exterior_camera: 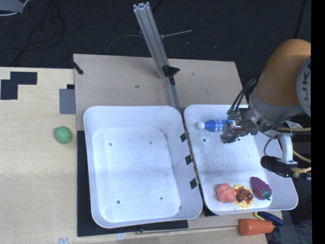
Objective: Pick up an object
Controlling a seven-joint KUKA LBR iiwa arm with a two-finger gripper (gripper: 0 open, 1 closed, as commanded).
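The grey arm with its orange band (pixel 289 70) comes in over the right side of the counter (pixel 127 80), and its dark two-finger gripper (pixel 231 136) hangs over the far part of the shallow white right-hand bin (pixel 203 187). From here the fingers are a dark clump; whether they are spread or pinched together I cannot tell, and nothing can be made out between them.

Just beside the gripper, toward the bin's far left corner, a small clear plastic bottle with a blue label and white cap (pixel 213 125) lies on its side, cap pointing at the left bin. Its right end meets the gripper in this view, but whether the two touch is not clear.

Along the near edge of the same bin sit three toy foods close together: an orange-pink rounded piece (pixel 225 192), a yellow piece with dark red spots (pixel 244 195), and a purple grape-like bunch (pixel 260 187) nearest the near right corner.

The shallow white left-hand bin (pixel 94 121) lies alongside. A green ball (pixel 63 134) rests on the pale wooden surface well to the left of it. An orange carrot-shaped toy (pixel 256 226) lies outside the right bin, by its near edge.
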